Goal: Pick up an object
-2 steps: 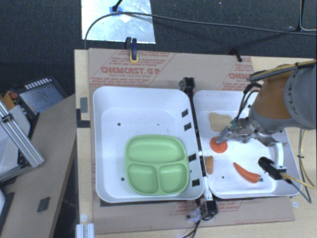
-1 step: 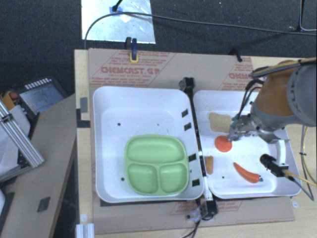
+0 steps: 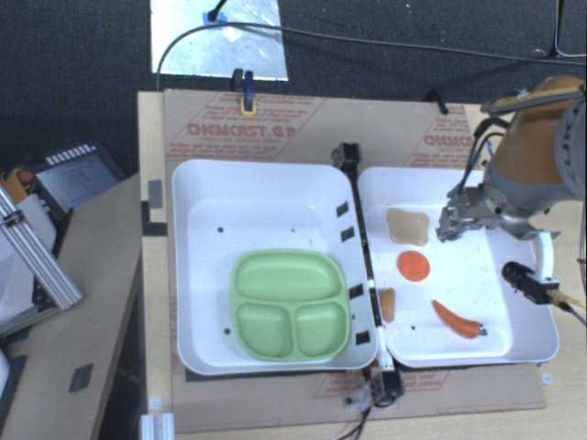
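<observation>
Table (image 3: pixel 303 117) is carrying two shallow white bins side by side on a printed brown board, and nothing has been lifted from either of them so far as the view shows. Left bin (image 3: pixel 211 200) is holding a green plate (image 3: pixel 290 302) with three compartments, lying flat toward the bin's near side. Right bin (image 3: pixel 514 337) is holding the small things, all resting on its floor: a pale tan piece (image 3: pixel 408 226) near the far left, a round orange-red disc (image 3: pixel 414 266) just below it, a small brown piece (image 3: pixel 387 304) lying against the divider, and a long orange pepper (image 3: pixel 457 320) toward the near side, well apart from the others.

Arm (image 3: pixel 541 145) is reaching in from the right, and its gripper (image 3: pixel 456 220) is hanging over the far part of the right bin, just beside the tan piece on that piece's right. The metal tip is too small and dark to read, so I cannot tell whether the jaws are spread or pressed together, and nothing is showing between them.

By my judgement the task is sitting at the approach: a target is probably being lined up, most likely the tan piece, since it is lying nearest. Descending, closing on something and raising it clear of the bin floor are all left to do.
</observation>
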Available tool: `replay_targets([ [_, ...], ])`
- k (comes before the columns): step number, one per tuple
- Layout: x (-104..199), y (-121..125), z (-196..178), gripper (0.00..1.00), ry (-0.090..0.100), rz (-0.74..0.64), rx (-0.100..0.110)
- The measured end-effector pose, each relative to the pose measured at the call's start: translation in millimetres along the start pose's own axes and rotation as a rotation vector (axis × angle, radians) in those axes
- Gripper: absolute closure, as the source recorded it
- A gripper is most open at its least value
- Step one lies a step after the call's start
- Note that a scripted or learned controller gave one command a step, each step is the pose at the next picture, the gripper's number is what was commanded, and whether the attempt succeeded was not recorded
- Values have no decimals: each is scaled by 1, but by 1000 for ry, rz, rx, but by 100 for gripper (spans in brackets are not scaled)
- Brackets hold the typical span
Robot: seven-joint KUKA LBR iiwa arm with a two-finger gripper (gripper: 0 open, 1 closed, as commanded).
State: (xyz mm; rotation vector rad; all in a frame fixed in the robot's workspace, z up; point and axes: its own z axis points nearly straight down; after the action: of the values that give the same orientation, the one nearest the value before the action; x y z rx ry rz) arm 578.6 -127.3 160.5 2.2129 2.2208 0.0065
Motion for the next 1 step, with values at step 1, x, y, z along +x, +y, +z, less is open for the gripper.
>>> replay_targets([
  [1,9,-2,-57,100,1,-1,0],
])
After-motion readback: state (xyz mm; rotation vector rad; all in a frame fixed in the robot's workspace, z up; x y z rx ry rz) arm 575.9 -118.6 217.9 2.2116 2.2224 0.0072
